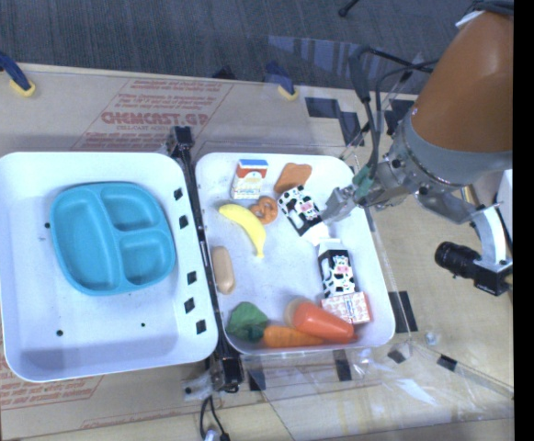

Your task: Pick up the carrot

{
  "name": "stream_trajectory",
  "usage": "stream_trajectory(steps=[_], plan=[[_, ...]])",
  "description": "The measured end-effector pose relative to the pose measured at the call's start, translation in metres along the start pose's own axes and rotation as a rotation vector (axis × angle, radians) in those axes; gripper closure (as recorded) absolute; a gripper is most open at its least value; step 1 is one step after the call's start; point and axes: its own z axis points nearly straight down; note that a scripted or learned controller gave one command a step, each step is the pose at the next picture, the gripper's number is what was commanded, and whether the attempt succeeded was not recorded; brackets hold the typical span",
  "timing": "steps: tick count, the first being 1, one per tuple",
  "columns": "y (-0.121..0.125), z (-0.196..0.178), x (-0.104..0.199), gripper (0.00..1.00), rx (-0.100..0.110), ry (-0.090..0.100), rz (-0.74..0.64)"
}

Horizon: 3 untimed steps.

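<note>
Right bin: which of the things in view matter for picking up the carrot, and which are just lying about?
For the job:
carrot, at the right bin's near edge
gripper, above that bin's far right part

Lying about:
banana
two cow-print cartons
small white box
green vegetable
red-orange piece beside the carrot
blue tray in the left bin

We see two bins side by side. The left bin [28,338] holds a divided tray [110,235]. In the right bin [285,163], the carrot [289,336] lies along the near wall, a banana [246,226] sits left of a milk carton [338,276], and the gripper [340,202] hangs over the right rim.
</note>
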Motion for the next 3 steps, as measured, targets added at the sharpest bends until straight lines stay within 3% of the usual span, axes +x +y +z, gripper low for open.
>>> stream_trajectory(steps=[1, 2, 3], plan=[[0.0, 0.001, 0.001, 0.0, 0.002, 0.002, -0.001], [0.007, 0.178, 0.021, 0.0, 0.022, 0.01, 0.054], [0.039, 0.254, -0.045, 0.0, 0.019, 0.006, 0.174]])
